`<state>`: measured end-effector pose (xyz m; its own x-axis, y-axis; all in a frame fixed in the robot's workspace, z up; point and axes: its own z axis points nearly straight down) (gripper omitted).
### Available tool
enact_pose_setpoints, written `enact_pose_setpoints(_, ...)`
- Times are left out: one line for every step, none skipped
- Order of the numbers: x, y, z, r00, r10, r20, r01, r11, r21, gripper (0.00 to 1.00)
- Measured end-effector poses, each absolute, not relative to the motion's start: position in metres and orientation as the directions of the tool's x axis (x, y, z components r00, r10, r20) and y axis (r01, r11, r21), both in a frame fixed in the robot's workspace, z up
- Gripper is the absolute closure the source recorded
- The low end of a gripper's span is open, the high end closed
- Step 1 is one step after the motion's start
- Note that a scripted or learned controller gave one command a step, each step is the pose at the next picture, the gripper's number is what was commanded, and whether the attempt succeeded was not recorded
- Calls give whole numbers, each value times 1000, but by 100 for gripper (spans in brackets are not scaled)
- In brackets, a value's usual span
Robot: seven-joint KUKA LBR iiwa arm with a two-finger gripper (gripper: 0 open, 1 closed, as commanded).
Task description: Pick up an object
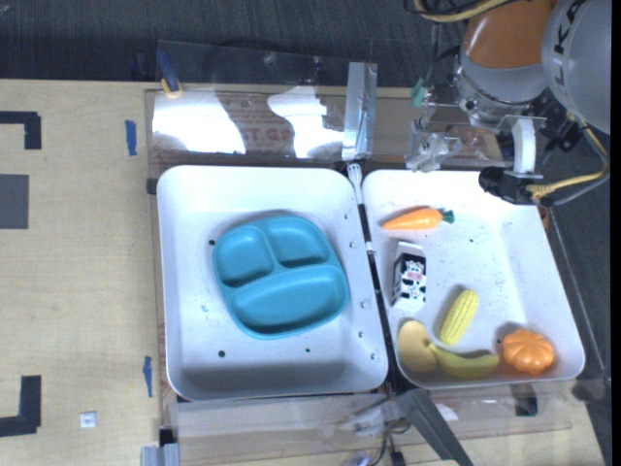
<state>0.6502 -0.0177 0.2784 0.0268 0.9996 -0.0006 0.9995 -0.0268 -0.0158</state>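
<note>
Orange plastic carrot (414, 219) with a green tip lies in the right white bin (553, 260) near its far edge, long axis running left-right. It sits just below and left of the gripper (441, 149), which hovers over the bin's rim.

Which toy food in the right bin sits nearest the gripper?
The orange toy carrot, lying at the bin's far end below the gripper; the corn, banana and pumpkin sit together at the near end.
</note>
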Motion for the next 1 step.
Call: enact_pose_setpoints(667,-75,437,-437,899,-3,899,437,3,100)
